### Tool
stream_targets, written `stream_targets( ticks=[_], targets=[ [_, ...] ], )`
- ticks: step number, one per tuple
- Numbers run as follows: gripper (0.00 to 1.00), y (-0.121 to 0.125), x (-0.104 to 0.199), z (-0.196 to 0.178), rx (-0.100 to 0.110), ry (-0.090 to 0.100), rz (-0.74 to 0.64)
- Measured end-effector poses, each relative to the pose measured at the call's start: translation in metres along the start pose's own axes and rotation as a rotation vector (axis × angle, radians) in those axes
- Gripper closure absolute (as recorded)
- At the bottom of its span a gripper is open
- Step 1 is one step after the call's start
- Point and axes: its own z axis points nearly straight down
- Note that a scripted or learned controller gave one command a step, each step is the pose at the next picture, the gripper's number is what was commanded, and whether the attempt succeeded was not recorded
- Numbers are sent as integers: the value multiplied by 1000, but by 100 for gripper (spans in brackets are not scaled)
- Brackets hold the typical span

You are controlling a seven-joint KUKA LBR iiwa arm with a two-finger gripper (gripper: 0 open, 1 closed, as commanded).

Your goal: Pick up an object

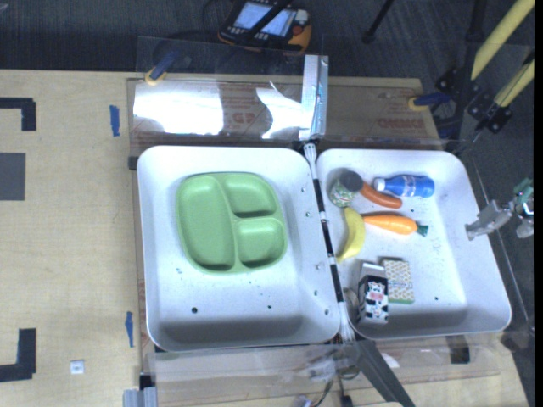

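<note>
The right bin (475, 312) holds several objects. A blue bottle (407, 186) lies at the back, with a small orange carrot (381, 197) in front of it and a round grey tin (345, 186) to their left. A larger carrot (391, 224) and a yellow banana (352, 232) lie mid-bin. Near the front are a black-and-white cow-print carton (373, 298) and a patterned packet (399, 280). My gripper (495, 219) hangs at the bin's right rim, apart from every object and small in the view.
The left bin (161, 312) holds a green divided plate (231, 220). A clear plastic panel (221, 100) stands behind the bins. Stands and cables sit off the bench at the back right.
</note>
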Motion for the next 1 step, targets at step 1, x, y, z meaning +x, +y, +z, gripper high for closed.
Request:
stream_targets(
  ticks=[1],
  targets=[
    [0,8,44,111,2,3,-238]
  ],
)
